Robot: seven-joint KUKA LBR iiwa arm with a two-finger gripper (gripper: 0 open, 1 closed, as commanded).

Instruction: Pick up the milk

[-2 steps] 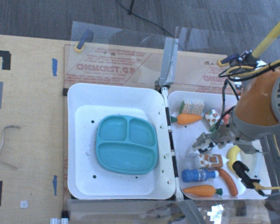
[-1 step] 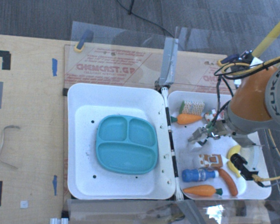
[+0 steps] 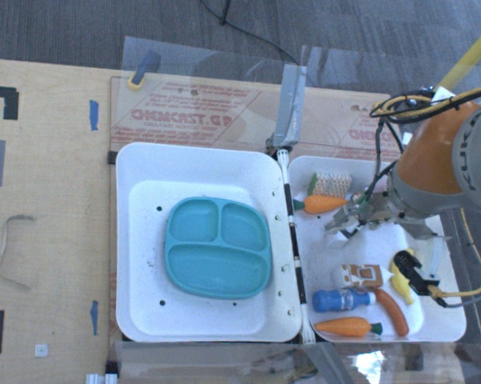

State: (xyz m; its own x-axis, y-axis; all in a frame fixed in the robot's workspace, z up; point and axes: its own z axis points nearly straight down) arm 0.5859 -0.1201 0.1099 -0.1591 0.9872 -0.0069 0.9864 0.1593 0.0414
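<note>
The milk (image 3: pixel 361 275) is a small brown-and-white carton lying in the right bin (image 3: pixel 444 328), just above a blue bottle (image 3: pixel 341 300). My gripper (image 3: pixel 344 226) hovers over the upper middle of that bin, up and to the left of the carton and apart from it. Its grey fingers (image 3: pixel 334 224) point left and stand open with nothing between them. The grey arm with its orange band (image 3: pixel 440 156) reaches in from the right.
In the right bin, an orange carrot (image 3: pixel 323 204) and a tan waffle piece (image 3: pixel 333 184) lie beside the gripper. A banana (image 3: pixel 403 282), a sausage (image 3: pixel 393 312) and a second carrot (image 3: pixel 348 326) lie near the carton. The left bin (image 3: pixel 138 246) holds a teal divided plate (image 3: pixel 218 248).
</note>
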